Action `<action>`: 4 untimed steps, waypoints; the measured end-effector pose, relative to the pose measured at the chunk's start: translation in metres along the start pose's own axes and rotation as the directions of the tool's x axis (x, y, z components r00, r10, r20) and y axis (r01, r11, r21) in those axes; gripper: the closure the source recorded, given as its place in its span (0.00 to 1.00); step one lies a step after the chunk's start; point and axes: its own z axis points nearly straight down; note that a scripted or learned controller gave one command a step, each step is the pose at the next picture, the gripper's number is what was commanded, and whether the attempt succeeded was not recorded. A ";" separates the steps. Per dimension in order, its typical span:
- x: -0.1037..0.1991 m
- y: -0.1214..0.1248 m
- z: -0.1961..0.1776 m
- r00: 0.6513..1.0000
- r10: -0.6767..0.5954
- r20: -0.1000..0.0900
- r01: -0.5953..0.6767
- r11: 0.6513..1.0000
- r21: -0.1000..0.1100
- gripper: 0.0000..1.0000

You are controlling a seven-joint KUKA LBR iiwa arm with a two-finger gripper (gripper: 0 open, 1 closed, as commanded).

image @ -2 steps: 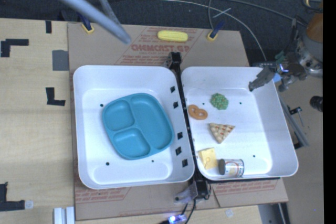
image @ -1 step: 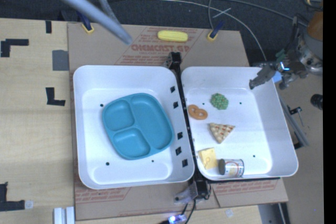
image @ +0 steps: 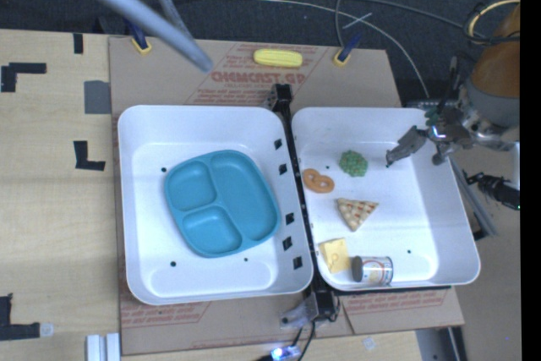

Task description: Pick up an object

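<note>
Camera view | hand [image: 414,148] spread, holding nothing, over right bin [image: 439,207] | broccoli [image: 353,163] nearest, pretzel [image: 318,180] beyond

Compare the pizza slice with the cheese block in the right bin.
The pizza slice is a tan triangle; the cheese block is a plain yellow, roughly square piece. The pizza slice lies mid-bin, near the pretzel; the cheese block lies by the near edge, beside the can. Both lie flat.

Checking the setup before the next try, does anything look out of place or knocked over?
Two things stand out. A yellow corn cob lies on the cardboard behind the bins, outside both. In the right bin, a small can lies on its side near the front wall rather than standing upright.
</note>
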 end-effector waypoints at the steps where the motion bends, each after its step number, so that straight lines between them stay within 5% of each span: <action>1: -0.005 -0.007 0.061 1.000 0.000 0.000 0.000 1.000 0.000 0.00; 2: -0.004 -0.009 0.104 1.000 -0.001 0.000 0.001 1.000 -0.002 0.00; 3: -0.003 -0.007 0.092 1.000 -0.002 0.000 0.002 1.000 -0.006 1.00; 4: -0.003 -0.014 0.032 1.000 -0.001 0.002 0.001 1.000 -0.012 1.00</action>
